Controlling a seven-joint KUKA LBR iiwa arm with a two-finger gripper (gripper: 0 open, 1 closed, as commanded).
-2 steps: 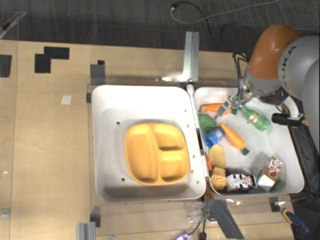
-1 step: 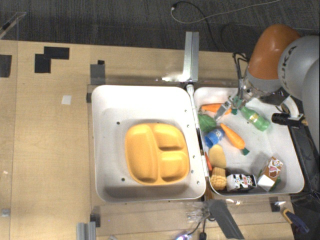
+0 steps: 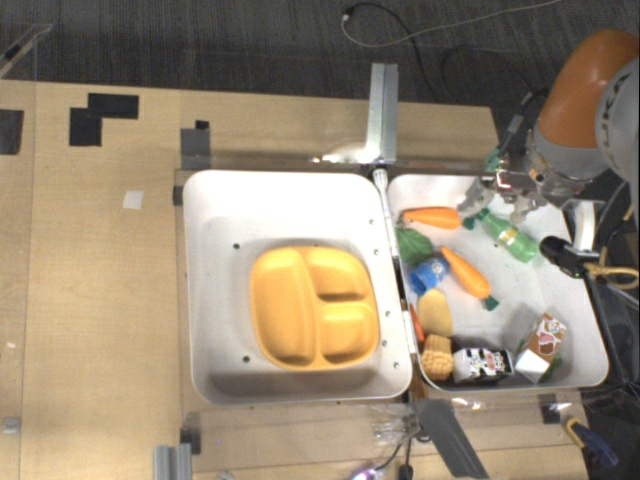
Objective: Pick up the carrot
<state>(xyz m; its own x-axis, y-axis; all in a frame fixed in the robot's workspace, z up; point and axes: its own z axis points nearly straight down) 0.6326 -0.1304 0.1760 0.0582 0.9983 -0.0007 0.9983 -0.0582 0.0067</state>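
A: Survey the tabletop (image 3: 90,298) from left to right.

B: The left bin (image 3: 215,218) holds a yellow divided plate (image 3: 310,303) at its middle. The right bin (image 3: 585,313) holds the clutter. Along its left wall, from far edge to near edge, lie a green toy (image 3: 412,243), a blue item (image 3: 428,273), a pale yellow rounded item (image 3: 434,311) and a corn cob (image 3: 436,356). A small carton (image 3: 478,364) lies along the near wall. A brown and white carton (image 3: 541,345) sits in the near right corner.

A: Locate the carrot.

B: Two orange pieces are present. One carrot (image 3: 432,217) lies at the far end of the right bin, long axis roughly left to right, its right end just beside the pincer (image 3: 497,203). A second orange piece (image 3: 467,274) lies nearer the middle, long axis diagonal, with a green stub at its lower right end.

A: State the pincer condition.

B: The fingers stand apart and hold nothing. A green bottle (image 3: 506,231) lies just beside the pincer, on its near side.

A: What relation governs the next move?

B: In my judgement, the far carrot lies directly left of the pincer, so a short leftward shift is required, with the fingers set across the long axis. Room is limited: the far wall is close behind, and the green bottle is close on the right.
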